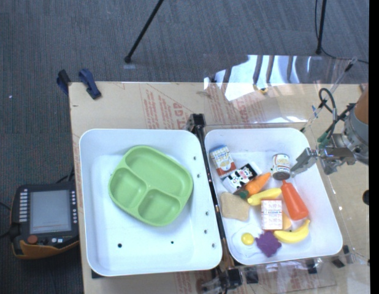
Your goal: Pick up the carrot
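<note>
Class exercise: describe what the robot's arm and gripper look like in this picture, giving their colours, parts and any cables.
The arm is grey with an orange band above the wrist. Thin dark cables loop beside it. The gripper is a metallic grey assembly with slim fingers.

Bright, even overhead light falls on the bench (pixel 146 106), and both white bins (pixel 91 164) look slightly washed out. A strong glare patch reflects off a clear panel (pixel 269 72) at the upper right. Shadows under objects are soft and short. The picture is mildly grainy, with small details blurred
</note>
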`<state>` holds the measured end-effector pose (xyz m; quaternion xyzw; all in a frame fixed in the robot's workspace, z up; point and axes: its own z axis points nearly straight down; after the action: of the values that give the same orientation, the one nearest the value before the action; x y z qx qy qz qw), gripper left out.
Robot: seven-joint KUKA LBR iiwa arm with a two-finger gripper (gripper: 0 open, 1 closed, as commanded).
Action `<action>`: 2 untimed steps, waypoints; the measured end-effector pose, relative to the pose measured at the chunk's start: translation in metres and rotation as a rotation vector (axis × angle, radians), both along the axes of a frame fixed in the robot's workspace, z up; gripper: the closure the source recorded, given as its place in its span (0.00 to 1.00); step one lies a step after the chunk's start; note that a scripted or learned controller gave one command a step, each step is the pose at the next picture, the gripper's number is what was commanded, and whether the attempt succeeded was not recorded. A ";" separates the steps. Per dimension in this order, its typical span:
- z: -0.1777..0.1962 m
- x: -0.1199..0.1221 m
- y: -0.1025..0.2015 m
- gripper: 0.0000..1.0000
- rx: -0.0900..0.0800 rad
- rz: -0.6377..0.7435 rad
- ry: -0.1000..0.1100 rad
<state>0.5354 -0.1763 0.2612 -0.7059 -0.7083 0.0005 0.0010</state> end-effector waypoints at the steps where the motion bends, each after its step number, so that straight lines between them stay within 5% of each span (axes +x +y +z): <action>1: -0.160 0.026 0.038 0.00 0.001 -0.350 -0.004; 2: -0.175 0.086 0.018 0.00 -0.002 -0.612 0.003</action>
<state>0.6212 -0.1579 0.0862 -0.8864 -0.4628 0.0019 0.0017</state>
